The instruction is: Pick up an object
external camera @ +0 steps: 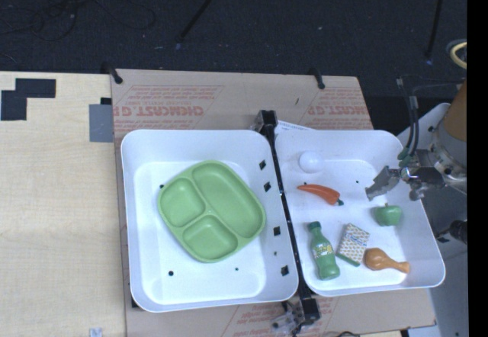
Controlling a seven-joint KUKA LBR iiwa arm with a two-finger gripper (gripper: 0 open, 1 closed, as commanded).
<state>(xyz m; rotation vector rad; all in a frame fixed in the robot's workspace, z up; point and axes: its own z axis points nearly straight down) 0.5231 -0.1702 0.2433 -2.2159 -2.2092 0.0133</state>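
The right bin holds several small items: a white ball, a red chili pepper, a green bottle lying near the front, a checkered packet, an orange gourd and a small green pepper. My gripper hovers over the bin's right side, just above the green pepper in the image. Its fingers are spread open, with nothing between them.
The left bin holds a green divided plate. A black divider runs between the bins. Cardboard lies under both bins, on a pale wooden bench.
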